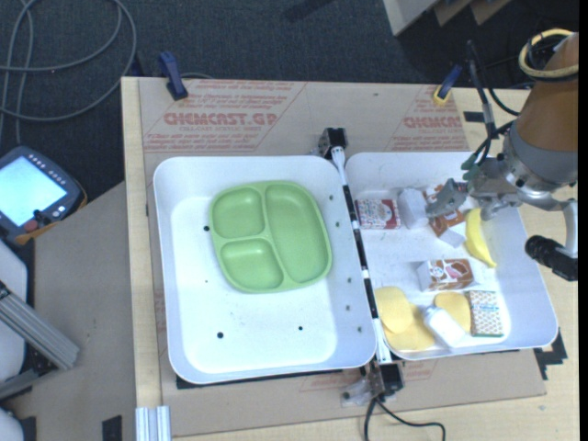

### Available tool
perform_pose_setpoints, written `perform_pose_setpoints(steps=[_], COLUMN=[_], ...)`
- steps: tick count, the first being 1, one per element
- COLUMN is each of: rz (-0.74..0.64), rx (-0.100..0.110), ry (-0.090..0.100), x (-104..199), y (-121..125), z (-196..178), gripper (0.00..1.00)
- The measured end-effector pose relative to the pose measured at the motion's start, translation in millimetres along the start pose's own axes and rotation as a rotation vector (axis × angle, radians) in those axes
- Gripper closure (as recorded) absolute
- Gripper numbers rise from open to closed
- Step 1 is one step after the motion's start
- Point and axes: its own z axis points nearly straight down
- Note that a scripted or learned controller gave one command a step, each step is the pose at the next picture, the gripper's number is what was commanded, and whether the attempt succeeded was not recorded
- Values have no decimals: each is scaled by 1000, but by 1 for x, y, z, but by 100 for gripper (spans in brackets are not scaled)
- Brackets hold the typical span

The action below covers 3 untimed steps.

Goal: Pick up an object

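From my screen, nearest the camera I see the front edge of the bench (276, 395), a cardboard-topped surface with red print along its far side. On it sit two shallow white bins side by side. The left bin (184, 274) carries a green divided plate (270, 235) with three compartments, lying flat toward the bin's far half.

The right bin (533, 283) holds the clutter. At its near edge I make out a yellow round piece (397, 312) beside a small white bottle (445, 327) lying on its side, and just right of that a patterned packet (486, 312) next to another yellow piece (452, 304). A little farther back lies a small carton with red and white print (445, 272). Beyond it, a yellow banana (479, 239) lies along the right of the bin, and toward the divider I see a red-and-white packet (376, 212) with a grey-white item (411, 208) just beside it.

The hand (450, 205) hangs over the far half of the right bin, just left of the banana, with a reddish-brown item (447, 220) directly under it. I cannot tell whether its fingers are apart or together, nor whether anything sits between them. The grey arm with its orange band (551, 108) comes in from the right.

Farthest off, two clamps (172, 74) pin the bench's far edge.
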Motion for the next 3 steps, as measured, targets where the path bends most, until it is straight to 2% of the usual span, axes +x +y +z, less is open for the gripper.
perform_pose_setpoints(steps=[1, 2, 3], rz=[1, -2, 0], rx=[2, 3, 2], ry=[0, 5, 3], x=[-64, -87, -88], y=[5, 13, 14], z=[82, 131, 121], gripper=[0, 0, 100])
